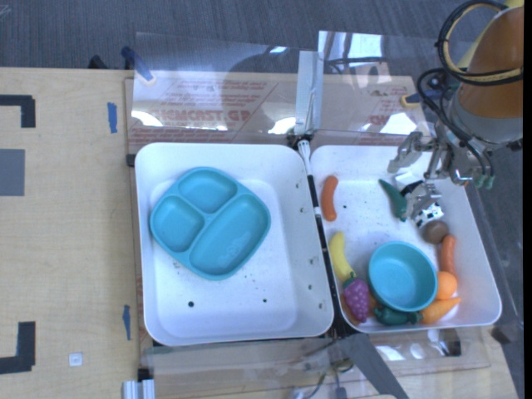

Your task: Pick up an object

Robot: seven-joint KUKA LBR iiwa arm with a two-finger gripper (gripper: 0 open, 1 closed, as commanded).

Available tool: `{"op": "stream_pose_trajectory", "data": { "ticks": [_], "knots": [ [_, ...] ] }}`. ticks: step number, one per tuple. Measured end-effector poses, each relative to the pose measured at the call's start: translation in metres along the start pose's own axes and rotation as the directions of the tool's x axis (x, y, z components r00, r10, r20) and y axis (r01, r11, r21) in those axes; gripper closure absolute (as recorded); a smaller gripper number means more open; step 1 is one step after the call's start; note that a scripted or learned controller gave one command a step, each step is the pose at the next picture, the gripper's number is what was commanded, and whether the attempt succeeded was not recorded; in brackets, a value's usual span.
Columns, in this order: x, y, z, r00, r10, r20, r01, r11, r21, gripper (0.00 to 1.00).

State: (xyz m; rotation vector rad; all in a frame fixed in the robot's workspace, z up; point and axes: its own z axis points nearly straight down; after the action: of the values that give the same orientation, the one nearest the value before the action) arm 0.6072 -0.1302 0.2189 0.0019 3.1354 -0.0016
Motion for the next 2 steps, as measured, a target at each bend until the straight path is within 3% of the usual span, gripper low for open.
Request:
{"op": "stream_pose_trajectory", "data": {
  "ticks": [1,2],
  "knots": [
    [-0.004,-0.029,0.121,0.993,-0.120,0.007,0.120,0.993,0.002,0.00],
    [0.025,-0.025,0.124,0.990,-0.143,0.003,0.143,0.990,0.000,0.00]
  ]
}}
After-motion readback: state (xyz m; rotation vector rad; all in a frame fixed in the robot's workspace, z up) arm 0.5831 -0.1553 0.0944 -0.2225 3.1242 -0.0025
